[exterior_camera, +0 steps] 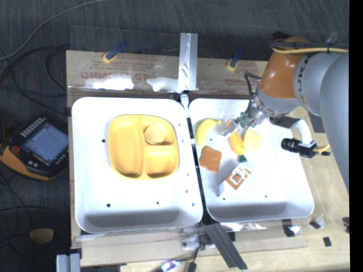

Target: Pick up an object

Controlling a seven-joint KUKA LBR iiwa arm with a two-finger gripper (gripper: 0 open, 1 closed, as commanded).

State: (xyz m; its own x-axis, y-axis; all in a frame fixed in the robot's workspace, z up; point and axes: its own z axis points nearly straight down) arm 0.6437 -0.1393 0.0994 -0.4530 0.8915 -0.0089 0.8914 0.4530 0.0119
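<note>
Several small objects lie clustered in the right bin [295, 200], and the end effector [243, 122] hangs over the upper part of that cluster, reaching in from the right. The nearest candidate is an orange-yellow piece [236, 143] lying just below and slightly left of the end effector; its long axis appears to run roughly up and down the view, tilted a little. Touching it on the right is a pale yellow round piece [252, 141]. Further left sits a yellow-green rounded object [205, 129] close to the bin's left wall, and below it an orange block [210, 158]. A small orange-and-white item [238, 177] lies lower still, well apart from the end effector. Whether the end effector is open, closed, or holding anything, I cannot tell: its tip is small, blurred, and merges with the objects beneath. The left bin [91, 203] holds a yellow divided tray [127, 152] carrying a tan round piece [154, 133].
</note>
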